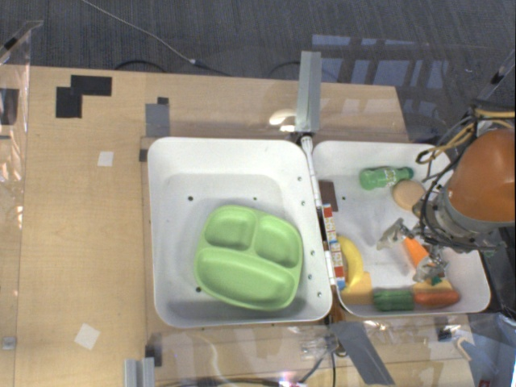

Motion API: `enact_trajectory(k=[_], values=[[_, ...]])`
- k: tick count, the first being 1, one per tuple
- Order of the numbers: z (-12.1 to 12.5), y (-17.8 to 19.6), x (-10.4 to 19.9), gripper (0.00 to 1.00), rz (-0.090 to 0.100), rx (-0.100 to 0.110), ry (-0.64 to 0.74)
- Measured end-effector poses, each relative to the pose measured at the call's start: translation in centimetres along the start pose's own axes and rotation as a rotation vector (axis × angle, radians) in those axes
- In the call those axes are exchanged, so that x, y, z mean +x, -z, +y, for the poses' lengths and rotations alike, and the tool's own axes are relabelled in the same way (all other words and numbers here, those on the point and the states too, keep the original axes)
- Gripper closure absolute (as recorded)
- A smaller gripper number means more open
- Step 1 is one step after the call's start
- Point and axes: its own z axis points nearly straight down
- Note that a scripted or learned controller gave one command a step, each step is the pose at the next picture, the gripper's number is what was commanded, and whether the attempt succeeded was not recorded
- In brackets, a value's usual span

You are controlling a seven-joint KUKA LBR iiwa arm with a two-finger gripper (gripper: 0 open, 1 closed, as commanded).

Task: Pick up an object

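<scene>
On the left of the bench [81, 240] sits my first white bin [173, 168], and all it carries is a green divided plate [250, 256], lying flat and untouched, well apart from me. Along the wall between the bins, in the right bin [355, 156], a yellow banana [353, 264] lies just beside the divider. Toward the near wall a dark green vegetable [393, 299] rests end to end with a red one [436, 298]. Farther back a green bottle [385, 176] lies on its side, with a pale tan round thing [407, 193] just beside it. An orange carrot-like piece [414, 251] lies tilted close under my wrist. My pincer [423, 252] hangs low over that right bin, down among the carrot piece and the red vegetable, but my own wrist and cables cover the tips, so I cannot tell whether it is spread or closed, nor whether anything is between them. As I judge it, the reach into the bin is made; a sure grasp and a lift clear of the bin are both left to do, and every object looks to be resting on the bin floor.
</scene>
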Motion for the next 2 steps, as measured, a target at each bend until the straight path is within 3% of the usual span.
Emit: enact_trajectory(k=[2], values=[[1.72,-1.28,0.78,0.00,0.013,-0.004,-0.108]])
